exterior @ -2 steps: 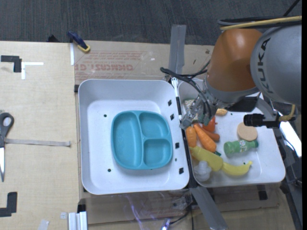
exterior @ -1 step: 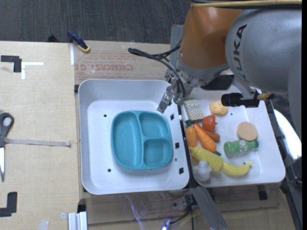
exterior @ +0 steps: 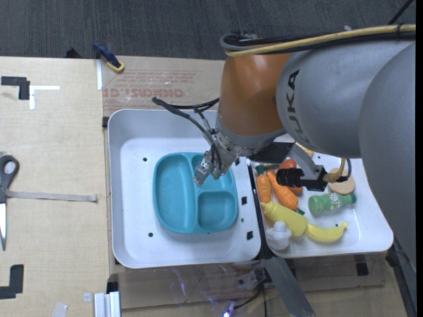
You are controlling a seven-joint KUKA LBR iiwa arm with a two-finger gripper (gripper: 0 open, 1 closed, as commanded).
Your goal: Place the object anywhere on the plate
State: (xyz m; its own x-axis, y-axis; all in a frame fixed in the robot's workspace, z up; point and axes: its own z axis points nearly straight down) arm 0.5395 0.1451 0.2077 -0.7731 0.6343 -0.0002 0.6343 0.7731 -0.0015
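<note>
Bins, two of them, white and shallow, sit side by side on the counter (exterior: 53, 144). The left bin (exterior: 125, 197), middle of the frame, has one thing in it: a teal divided plate (exterior: 175, 197), lying flat roughly in the bin's middle.

The right bin (exterior: 370, 233), at lower right, is where all the clutter is:
- two orange carrots (exterior: 264, 189) side by side near its left wall
- one small red piece (exterior: 286, 175) just above them
- one yellow squash-looking piece (exterior: 285, 218) below the carrots
- one banana (exterior: 326, 232) to its right along the lower edge
- one small white piece (exterior: 278, 237) touching the squash thing in the lower left corner
- one green bottle (exterior: 330, 203) lying on its side
- one tan round slice (exterior: 342, 185) just above the bottle

That's eight loose items by my count, all in the right bin, and I can't tell which one is meant for the plate.

The pincer (exterior: 209, 167) hangs over the plate's upper right part, near the wall between the bins. Honestly can't tell whether it's spread, pressed together or pinching anything.

One pair of scissors (exterior: 6, 177) lies on the counter at the far left edge.
</note>
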